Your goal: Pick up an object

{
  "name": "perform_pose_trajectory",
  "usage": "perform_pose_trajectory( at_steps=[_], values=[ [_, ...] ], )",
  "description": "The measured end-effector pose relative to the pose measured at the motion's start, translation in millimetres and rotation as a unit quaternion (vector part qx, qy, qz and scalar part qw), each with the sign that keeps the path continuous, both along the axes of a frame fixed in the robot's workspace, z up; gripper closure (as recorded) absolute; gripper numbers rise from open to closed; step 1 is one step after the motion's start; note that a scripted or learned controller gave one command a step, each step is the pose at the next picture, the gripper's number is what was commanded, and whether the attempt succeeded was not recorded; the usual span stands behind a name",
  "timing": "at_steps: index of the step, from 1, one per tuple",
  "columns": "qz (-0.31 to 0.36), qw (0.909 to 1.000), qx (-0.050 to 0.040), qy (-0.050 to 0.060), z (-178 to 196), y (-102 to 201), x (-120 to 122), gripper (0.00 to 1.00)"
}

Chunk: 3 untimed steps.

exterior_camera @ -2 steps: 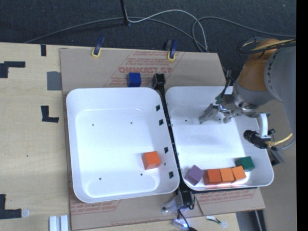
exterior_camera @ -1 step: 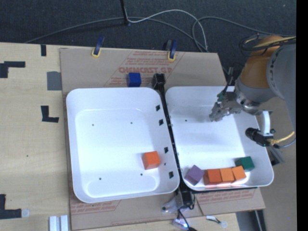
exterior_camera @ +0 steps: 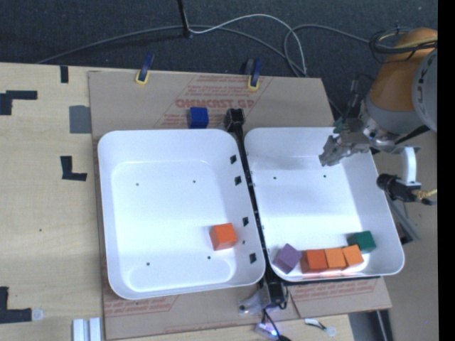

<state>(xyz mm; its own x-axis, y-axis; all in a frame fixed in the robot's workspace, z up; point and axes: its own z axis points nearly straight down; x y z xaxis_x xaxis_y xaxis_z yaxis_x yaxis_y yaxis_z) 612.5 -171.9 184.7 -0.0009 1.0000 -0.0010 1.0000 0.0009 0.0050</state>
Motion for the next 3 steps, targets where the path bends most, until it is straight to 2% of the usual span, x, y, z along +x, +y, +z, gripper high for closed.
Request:
perform_pose_trajectory(
  at_steps=[1, 2, 3],
  values=[
    [0.000, 1.0000, 0.0004, 0.002, 19, 0, 0, 1.00],
    [0.002, 1.0000, 0.0009, 0.002, 33, 53, -9, 1.00],
    [0.001, 1.0000, 0.0010, 0.003, 26, 104, -15, 1.00]
  ],
)
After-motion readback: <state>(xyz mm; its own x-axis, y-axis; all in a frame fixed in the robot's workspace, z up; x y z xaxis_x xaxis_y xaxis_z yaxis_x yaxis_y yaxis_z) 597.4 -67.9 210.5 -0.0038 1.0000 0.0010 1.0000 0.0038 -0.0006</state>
